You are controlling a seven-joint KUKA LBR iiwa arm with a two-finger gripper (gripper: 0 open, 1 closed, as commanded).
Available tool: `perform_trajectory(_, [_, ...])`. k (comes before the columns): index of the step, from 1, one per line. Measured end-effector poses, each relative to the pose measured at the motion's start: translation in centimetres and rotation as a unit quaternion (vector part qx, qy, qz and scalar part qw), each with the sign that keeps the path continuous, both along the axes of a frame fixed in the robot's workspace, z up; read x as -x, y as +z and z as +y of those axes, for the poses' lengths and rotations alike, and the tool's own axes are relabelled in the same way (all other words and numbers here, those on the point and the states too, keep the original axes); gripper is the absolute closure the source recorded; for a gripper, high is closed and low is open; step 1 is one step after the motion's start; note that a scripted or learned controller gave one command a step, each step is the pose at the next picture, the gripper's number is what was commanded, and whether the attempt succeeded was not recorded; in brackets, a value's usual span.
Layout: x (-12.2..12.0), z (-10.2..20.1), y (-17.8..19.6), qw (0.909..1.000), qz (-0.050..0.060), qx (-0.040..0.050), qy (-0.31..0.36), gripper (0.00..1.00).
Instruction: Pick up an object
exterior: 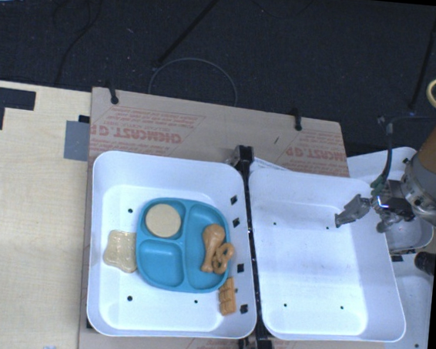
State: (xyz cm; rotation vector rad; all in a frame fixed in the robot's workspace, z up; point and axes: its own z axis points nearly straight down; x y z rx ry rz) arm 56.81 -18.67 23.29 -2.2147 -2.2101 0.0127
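In the left bin (pixel 117 179) lies a blue divided plate (pixel 165 269). A round tan cracker (pixel 162 220) sits in its upper left section, and a twisted brown pretzel piece (pixel 216 249) in its right section. A pale toast-like piece (pixel 121 250) lies against the plate's left edge. A small brown chunk (pixel 227 296) rests by the plate's lower right corner. My gripper (pixel 367 216) hovers over the upper right part of the right bin (pixel 306 295), far from all these objects. Its fingers are spread apart, with nothing between them.
A black divider (pixel 246 242) with clips runs between the two bins. Cardboard (pixel 207 134) lies under the bins, and wooden bench surface (pixel 20 219) extends to the left. Cables hang by the arm at the right.
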Motion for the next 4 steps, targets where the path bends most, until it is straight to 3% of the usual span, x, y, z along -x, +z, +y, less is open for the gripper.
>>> perform_trajectory(1, [-0.2, 0.0, 0.7, 1.0000, -0.006, 0.0011, 0.001, 0.00])
perform_trajectory(4, [1.4, 0.1, -14.7, 1.0000, -0.006, 0.0013, 0.000, 0.00])
